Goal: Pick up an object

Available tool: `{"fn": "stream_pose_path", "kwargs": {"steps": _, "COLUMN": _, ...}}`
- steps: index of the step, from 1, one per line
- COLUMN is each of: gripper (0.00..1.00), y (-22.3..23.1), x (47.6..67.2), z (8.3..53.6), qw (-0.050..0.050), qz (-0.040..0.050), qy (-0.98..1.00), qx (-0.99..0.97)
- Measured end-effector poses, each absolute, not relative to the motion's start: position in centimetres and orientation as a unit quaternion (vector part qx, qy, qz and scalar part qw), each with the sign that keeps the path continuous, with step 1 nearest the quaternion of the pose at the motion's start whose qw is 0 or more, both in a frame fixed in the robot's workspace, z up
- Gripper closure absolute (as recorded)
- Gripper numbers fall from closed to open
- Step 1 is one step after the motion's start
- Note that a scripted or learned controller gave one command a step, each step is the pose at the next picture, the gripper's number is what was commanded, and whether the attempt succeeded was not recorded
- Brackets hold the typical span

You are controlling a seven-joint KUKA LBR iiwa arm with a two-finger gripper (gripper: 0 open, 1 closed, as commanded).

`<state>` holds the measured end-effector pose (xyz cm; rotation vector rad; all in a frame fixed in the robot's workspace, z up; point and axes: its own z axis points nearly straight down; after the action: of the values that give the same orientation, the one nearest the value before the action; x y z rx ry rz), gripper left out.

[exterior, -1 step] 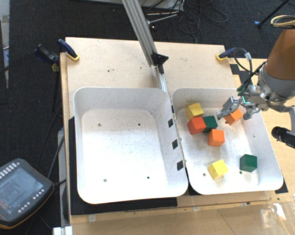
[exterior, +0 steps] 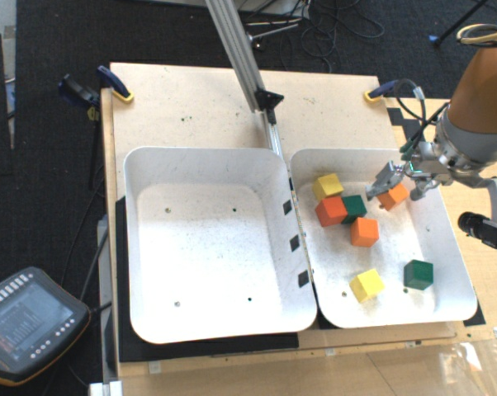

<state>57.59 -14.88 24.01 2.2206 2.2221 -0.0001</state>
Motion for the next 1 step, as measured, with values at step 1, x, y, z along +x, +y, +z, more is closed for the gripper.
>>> {"fn": "stream_pose_path", "kwargs": {"steps": 1, "gripper": 0.00, "y": -14.75, "x": 58.06, "z": 19.56, "qw": -0.002, "qz": -0.0015, "qy": 0.707, "qx": 0.707}}
